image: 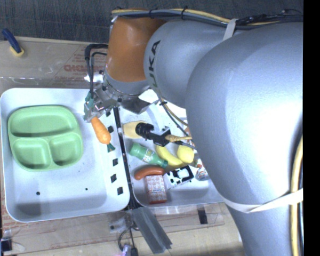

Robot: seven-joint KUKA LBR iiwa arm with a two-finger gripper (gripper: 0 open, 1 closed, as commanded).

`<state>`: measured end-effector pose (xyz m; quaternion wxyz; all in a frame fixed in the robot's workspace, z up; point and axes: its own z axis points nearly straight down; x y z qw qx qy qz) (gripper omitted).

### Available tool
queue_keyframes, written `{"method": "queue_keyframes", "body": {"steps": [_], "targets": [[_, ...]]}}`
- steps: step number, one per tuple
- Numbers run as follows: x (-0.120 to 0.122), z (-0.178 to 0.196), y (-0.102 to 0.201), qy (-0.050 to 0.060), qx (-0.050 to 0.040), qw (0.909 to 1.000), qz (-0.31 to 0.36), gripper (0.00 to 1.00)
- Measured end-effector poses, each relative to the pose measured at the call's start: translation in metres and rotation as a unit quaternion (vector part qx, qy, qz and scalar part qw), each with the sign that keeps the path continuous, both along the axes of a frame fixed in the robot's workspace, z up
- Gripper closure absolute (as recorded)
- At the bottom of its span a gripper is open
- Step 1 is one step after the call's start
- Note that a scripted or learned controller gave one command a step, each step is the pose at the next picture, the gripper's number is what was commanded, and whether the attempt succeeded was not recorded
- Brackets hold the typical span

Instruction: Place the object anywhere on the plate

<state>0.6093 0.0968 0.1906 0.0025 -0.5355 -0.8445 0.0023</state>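
Orange carrot [101, 130] just below tool [92, 109], touching its tip; grip state unclear; green plate [45, 137] to left

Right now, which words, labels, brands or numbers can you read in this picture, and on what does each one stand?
Red print on the cardboard sheet behind the bins: too blurred and faint to read.
Dark letters on the grey arm beside its orange band: partly seen at a slant, not readable.
Label on the green bottle: too small to read.
Print on the small red and white packet: too small to read.
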Motion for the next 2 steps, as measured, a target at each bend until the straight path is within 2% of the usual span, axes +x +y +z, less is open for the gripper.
{"method": "queue_keyframes", "body": {"steps": [1,2], "targets": [[0.0303,0.0211,0.0682,-0.003,0.0002,1.0000,-0.008,1.00],[0.0303,0.0211,0.0681,-0.003,0.0001,1.0000,-0.007,0.00]]}}
